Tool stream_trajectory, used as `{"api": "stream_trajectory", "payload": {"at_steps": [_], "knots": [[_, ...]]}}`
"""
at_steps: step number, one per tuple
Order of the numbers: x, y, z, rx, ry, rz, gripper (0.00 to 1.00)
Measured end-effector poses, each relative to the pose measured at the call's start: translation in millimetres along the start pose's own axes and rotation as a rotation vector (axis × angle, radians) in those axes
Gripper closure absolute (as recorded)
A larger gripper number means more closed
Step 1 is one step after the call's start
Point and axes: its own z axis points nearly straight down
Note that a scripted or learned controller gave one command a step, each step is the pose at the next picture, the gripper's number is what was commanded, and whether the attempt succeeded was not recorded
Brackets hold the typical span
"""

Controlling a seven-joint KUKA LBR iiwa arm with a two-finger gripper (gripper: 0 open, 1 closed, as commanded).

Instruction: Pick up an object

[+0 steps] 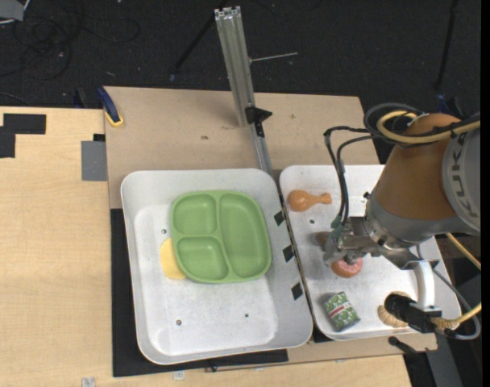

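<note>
Since the arm (418, 184) reaches in from the right and bends down over the right bin (374, 297), the claw (347, 252) hangs low near that bin's middle, right over a small red thing (347, 268), which I take to be the object chosen for the pick. The two seem to touch or nearly so, but the wrist hides where they meet, so I cannot tell whether the claw is clenched or released, nor whether it grasps anything. The red thing seems to lie on the bin floor with bare white on most sides; that placing favours a straight descent, I judge, since no wall crowds it. An orange thing (308, 201) lies toward the far left of the same bin, apart from the claw, and a green packet (339, 311) lies toward the near edge, also apart; neither should hinder a lift straight up. The left bin (213, 321) holds a green plate (221, 236) of three compartments, with a yellow thing (169, 260) tucked partly beneath its left rim, both well apart from the work. Between the bins the rims run side by side, with black clips (289, 252) along them; this ridge is the nearest edge to mind if the arm swings left. On the tabletop (172, 127) behind the bins stands a metal post (237, 63), well apart from the claw; the open room is above and to the right
</note>
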Motion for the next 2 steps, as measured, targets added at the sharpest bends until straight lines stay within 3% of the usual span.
{"api": "stream_trajectory", "payload": {"at_steps": [2], "knots": [[110, 36, -3, 0.000, 0.000, -0.001, 1.00]]}}
